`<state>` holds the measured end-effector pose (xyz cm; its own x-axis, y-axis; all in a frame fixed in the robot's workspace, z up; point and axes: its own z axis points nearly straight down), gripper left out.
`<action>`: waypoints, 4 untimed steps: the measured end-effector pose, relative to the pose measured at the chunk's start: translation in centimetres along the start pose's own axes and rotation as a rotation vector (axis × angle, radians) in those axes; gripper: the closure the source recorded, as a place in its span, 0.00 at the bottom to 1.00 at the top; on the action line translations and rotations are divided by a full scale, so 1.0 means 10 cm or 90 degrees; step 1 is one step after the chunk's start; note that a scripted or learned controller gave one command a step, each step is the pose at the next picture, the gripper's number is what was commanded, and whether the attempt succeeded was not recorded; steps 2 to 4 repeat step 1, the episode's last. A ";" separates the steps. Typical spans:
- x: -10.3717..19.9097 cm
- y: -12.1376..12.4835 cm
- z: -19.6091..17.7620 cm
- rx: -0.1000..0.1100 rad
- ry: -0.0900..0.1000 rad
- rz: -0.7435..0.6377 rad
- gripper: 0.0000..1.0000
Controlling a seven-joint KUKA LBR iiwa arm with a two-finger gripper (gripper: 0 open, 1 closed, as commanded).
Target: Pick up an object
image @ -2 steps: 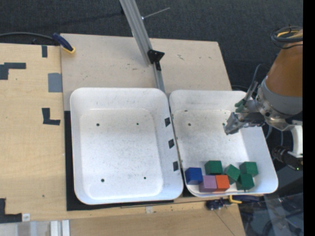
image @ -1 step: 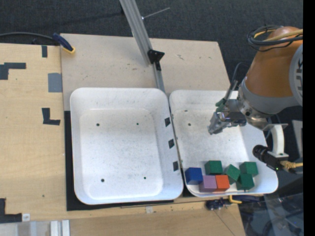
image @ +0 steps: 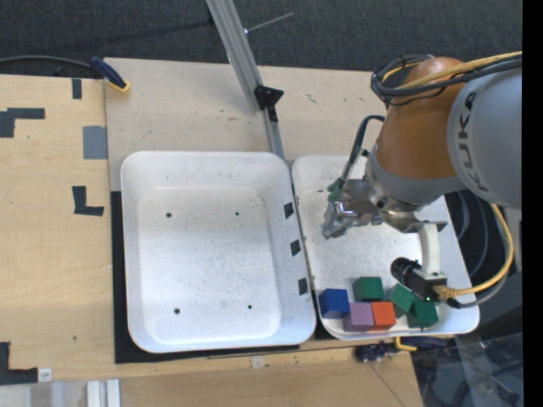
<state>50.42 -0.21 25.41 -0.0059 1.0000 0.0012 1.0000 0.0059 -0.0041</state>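
Camera view: gripper over right bin, upper part, well apart from blocks; whether it grips anything, cannot tell. Blue block, purple block, orange block, green blocks clustered at near edge.

The arm is reaching in from the right, its grey body bending down into the orange band above the wrist. The wrist is pointing down and leftward. The pincer is hanging at its lower left end, metallic, with cables looping over the band and along the arm's right side.
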 end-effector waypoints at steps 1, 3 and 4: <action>0.52 0.00 0.01 -0.001 0.000 -0.001 1.00; 0.52 0.00 0.01 -0.001 0.000 -0.001 1.00; 0.52 0.00 0.01 -0.001 0.000 -0.001 1.00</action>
